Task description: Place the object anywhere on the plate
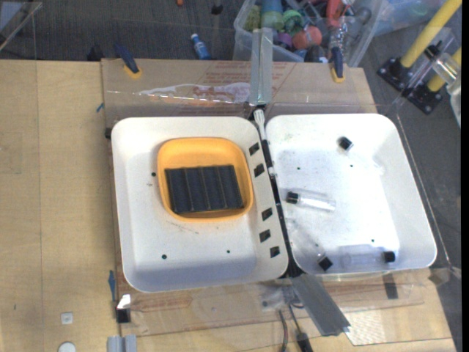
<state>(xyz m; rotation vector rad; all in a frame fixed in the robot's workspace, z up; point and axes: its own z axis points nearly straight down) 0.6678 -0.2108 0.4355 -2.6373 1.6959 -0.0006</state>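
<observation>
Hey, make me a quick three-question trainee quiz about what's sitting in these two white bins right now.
1. True or false: the dark ridged block lies on the orange plate.
2. Which bin holds the clear tube with a black cap? A) left bin B) right bin
3. Fill in: the plate's colour is ____.

Key: 1 true; 2 B; 3 orange.

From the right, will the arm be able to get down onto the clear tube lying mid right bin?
Probably yes. The clear tube lies flat on open floor of the right bin, away from its walls, with nothing over or against it.
</observation>
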